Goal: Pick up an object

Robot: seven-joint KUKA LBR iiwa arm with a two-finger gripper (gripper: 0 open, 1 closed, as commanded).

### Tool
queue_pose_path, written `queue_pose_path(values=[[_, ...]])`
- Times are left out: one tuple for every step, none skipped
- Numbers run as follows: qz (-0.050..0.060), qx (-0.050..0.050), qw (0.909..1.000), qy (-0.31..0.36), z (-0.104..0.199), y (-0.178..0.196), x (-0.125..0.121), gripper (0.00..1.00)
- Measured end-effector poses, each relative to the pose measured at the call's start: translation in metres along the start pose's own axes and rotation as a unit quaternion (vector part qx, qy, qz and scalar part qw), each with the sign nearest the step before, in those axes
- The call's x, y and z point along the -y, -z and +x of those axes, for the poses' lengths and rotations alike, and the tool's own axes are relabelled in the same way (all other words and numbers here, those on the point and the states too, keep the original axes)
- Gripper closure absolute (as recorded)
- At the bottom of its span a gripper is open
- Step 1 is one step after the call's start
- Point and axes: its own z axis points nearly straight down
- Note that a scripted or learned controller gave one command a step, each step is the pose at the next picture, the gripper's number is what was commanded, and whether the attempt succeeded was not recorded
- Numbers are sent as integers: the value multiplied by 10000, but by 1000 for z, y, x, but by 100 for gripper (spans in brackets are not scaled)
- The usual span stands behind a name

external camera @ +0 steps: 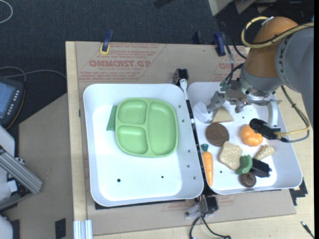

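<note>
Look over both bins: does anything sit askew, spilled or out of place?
The green plate lies slightly turned in the left bin. The toy food, including a carrot and an orange, sits jumbled in the right bin. Nothing spilled.

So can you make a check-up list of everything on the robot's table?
Surface: brown bench bearing two white bins side by side, the left bin and the right bin.
Job's things: toy food in the right bin: carrot, orange, brown cookie, cracker, cheese wedge.
Clutter: green divided plate in the left bin.
Grippers: gripper low over the back of the right bin, by the cheese wedge; nothing seen between its fingers.
Cables: yellow cable looping at the arm.
Surroundings: dark carpet, blue clamps at the bench's far edge.
</note>
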Motion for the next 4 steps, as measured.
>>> queue_pose_path(values=[[-92, 3, 10000, 15, 1, -23, -5, 0], [-140, -7, 9999, 7, 2, -11, -8, 100], [-55, 11, 10000, 7, 6, 33, -8, 100], [-62, 10, 10000, 8, 6, 98, -8, 100]])
